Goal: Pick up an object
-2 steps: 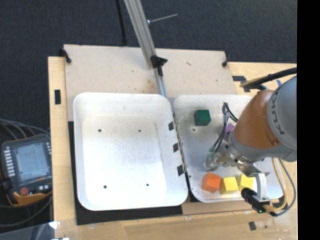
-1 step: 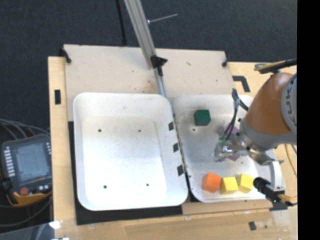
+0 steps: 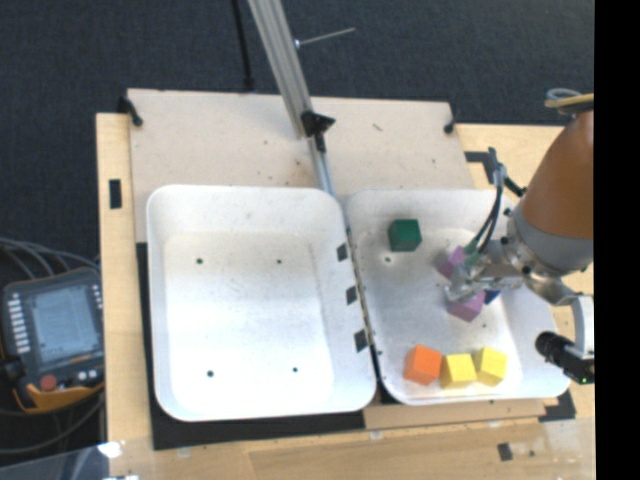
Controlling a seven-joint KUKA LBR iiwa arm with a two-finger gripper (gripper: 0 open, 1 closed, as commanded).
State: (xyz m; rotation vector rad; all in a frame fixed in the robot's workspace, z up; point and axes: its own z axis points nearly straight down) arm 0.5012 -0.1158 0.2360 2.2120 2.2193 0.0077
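Below — wooden bench (image 3: 240,138) (dark carpet (image 3: 100,28) around).

Two bins side by side on the bench (image 3: 120,268): left bin (image 3: 250,303), right bin (image 3: 400,388). All objects in right bin. One cube (image 3: 404,234) toward the far side. Three blocks in a row along the near edge: left block (image 3: 423,364), middle block (image 3: 460,370), right block (image 3: 492,365), each touching the next. Gripper (image 3: 468,290) between cube and row, over two small pieces (image 3: 452,262), (image 3: 465,309). Pendant (image 3: 55,333) left of bench.
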